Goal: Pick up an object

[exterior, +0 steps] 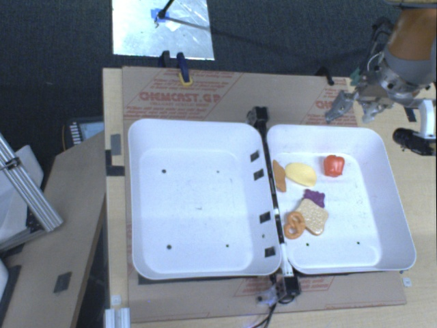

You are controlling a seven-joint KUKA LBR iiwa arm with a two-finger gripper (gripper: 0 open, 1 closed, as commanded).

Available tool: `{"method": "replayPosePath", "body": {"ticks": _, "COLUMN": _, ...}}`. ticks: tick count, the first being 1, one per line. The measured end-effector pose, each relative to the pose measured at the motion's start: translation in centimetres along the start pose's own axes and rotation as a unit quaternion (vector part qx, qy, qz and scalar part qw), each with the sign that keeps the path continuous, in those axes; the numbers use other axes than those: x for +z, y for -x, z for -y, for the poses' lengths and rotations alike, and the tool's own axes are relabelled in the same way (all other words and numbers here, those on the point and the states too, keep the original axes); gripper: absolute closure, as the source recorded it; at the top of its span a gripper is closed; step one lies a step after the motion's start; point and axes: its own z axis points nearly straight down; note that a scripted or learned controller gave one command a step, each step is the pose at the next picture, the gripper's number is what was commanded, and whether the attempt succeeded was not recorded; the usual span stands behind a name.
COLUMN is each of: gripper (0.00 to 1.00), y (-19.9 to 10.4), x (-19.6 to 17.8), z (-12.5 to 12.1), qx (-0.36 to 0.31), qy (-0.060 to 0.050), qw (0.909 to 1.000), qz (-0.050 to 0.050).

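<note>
Arm (410,33) cut off top right; end effector (354,108) blurred.

Lighting: even, bright, overhead; white bins (198,203) near overexposed, detail washed out. Glare: strong on foil sheet (162,18) at top. Shadows: soft, faint, close under toys. Dark floor underexposed. Focus: soft overall, grainy; arm (410,39) at right edge slightly blurred.

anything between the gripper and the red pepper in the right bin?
No object. The camera view shows gripper above the bin's far rim, then bare white floor to the red pepper.
</note>
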Motion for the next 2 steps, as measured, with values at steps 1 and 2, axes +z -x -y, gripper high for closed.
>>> {"method": "replayPosePath", "body": {"ticks": 1, "gripper": 0.00, "y": -10.83, "x": -7.92, "z": -0.78, "qx": -0.006, "qy": 0.005, "qw": 1.0000, "qz": -0.002}}
{"method": "replayPosePath", "body": {"ticks": 2, "gripper": 1.00, "y": -10.04, "x": -8.52, "z": -0.69, "qx": -0.003, "qy": 0.002, "qw": 1.0000, "qz": 0.000}}
